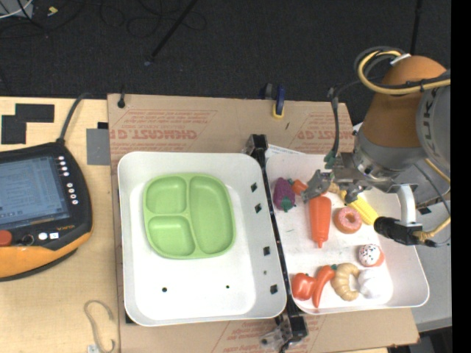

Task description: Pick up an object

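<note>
The arm (401, 116) reaches in from the right and hangs over the upper part of the right bin (412, 289), its orange band sitting above the grey wrist. The gripper (335, 186) hovers just above the toys at the top of that bin, its fingers (318, 186) spread apart with nothing between them. Directly below it lies a carrot (319, 219), pointing toward the near edge, with a purple eggplant-like toy (283, 193) just to its left against the bin wall. To the right of the carrot sits a pink doughnut (347, 220), and beside that a yellow piece (364, 212) partly hidden under the wrist. Lower down rest a white egg-like toy with dots (369, 254), a red pepper (313, 284), and a tan croissant (344, 282) touching the pepper. The left bin (140, 293) carries a green divided plate (188, 217) with three compartments, lying flat. Both bins sit on cardboard (184, 127) over the tabletop (44, 300), and a teach pendant (40, 208) with an orange rim lies at the far left.
</note>
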`<state>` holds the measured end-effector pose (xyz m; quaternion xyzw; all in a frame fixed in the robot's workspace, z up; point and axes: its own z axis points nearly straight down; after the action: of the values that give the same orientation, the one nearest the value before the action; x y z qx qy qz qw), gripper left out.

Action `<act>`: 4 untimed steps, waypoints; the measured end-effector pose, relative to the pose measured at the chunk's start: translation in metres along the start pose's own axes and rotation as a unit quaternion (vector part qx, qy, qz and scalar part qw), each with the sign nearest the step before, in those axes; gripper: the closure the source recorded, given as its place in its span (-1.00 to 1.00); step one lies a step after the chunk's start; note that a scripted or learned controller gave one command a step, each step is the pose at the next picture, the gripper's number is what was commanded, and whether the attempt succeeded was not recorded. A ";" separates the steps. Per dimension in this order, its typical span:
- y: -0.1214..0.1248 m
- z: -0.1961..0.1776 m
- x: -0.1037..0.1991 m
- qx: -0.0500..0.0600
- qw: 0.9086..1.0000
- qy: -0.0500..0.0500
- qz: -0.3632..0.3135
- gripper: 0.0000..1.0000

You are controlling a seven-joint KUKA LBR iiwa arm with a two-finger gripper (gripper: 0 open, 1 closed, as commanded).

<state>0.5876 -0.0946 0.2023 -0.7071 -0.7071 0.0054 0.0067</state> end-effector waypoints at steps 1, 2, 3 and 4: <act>0.002 -0.008 0.000 -0.006 1.000 0.000 -0.001 -1.00; 0.005 0.052 0.008 -0.006 1.000 0.000 -0.001 -1.00; 0.015 0.089 0.010 -0.018 1.000 -0.003 -0.001 -1.00; 0.020 0.091 0.009 -0.023 1.000 -0.003 0.000 -1.00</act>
<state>0.6056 -0.0855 0.1106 -0.7071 -0.7070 -0.0081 -0.0117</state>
